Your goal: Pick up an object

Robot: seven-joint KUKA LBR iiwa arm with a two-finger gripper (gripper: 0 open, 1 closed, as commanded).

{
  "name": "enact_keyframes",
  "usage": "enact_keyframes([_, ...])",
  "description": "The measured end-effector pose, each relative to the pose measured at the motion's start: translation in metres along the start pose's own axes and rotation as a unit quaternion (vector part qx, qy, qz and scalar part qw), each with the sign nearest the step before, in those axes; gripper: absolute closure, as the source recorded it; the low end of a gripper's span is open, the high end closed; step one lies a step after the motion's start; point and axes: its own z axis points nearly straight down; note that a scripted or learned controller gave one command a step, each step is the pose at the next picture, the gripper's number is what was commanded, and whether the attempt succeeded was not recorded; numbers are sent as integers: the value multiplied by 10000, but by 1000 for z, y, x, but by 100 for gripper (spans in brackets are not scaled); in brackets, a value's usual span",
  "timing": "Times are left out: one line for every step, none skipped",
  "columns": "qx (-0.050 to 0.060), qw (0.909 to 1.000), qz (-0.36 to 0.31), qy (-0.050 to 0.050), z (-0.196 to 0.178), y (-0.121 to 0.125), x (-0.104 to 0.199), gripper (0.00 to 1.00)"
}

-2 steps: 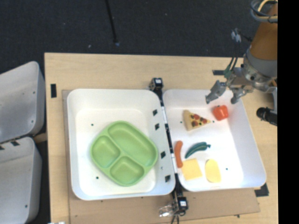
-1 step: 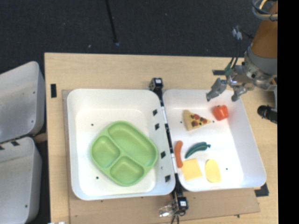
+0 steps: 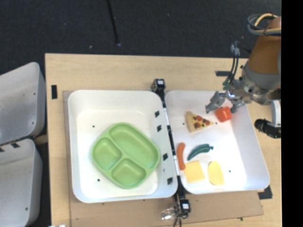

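The gripper (image 3: 221, 104) hangs over the far part of the right bin (image 3: 251, 141), its two grey fingers spread apart, with a small red-orange toy block (image 3: 223, 114) just beside and below the nearer finger. Nothing sits between the fingers, so nothing is held; whether a fingertip touches the block I cannot tell.

That block is the likeliest thing to pick. It looks like light, rigid plastic play food (smooth, and so probably a little slippery), compact enough to pinch across its two opposite sides near the middle. It should not crush or break.

Taking the block as landmark: a toy pizza slice (image 3: 198, 122) lies just to its left, flat and thin, awkward to get under. Nearer the camera from the block lie a green pepper (image 3: 200, 150), an orange sausage (image 3: 181, 155) along the bin's left wall, a yellow cheese square (image 3: 194, 171) and a yellow oval piece (image 3: 216, 172). Well to the left, in the other bin, sits a green divided plate (image 3: 125, 155).

No brand, label or writing is legible anywhere on the bench (image 3: 61, 74).
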Motion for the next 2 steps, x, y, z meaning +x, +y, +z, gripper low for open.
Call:
enact_keyframes([5,10000,4,4,63,-2,3,0])
enact_keyframes([-34,10000,16,2,122,-1,-1,0])
